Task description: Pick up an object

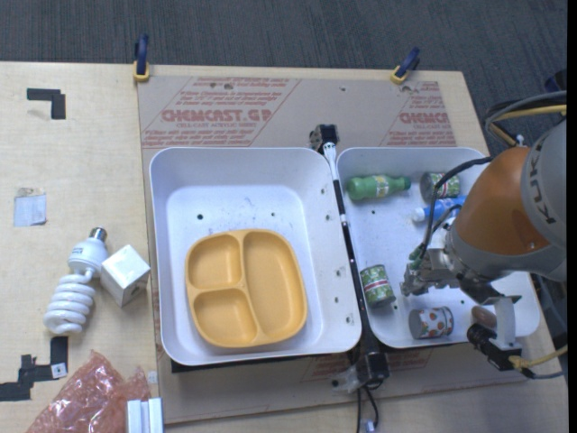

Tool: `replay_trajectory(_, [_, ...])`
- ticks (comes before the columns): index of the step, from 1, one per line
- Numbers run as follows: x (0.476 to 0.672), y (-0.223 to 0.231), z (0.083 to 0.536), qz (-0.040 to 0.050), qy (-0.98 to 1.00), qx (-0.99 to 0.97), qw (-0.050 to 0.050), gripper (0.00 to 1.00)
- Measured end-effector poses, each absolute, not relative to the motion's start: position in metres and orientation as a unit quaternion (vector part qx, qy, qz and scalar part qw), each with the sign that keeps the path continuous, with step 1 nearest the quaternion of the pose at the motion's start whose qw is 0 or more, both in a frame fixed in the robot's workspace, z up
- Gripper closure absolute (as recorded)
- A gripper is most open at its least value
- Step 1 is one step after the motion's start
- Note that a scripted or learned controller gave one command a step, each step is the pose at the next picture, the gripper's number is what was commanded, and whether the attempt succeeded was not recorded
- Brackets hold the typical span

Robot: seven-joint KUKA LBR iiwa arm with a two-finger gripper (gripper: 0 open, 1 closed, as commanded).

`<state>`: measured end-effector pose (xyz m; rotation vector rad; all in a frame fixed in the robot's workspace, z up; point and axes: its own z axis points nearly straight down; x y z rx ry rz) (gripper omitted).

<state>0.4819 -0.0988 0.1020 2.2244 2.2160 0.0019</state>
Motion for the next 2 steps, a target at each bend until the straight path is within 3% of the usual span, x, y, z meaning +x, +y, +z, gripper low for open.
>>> replay_trajectory(1, [0.518,-0.0351,0.1924,0.0003,0.708,0.707,0.001,1.0])
replay_trajectory(2, [0.518,-0.0352,0.1924,0.0001,0.708,0.706,0.001,0.0])
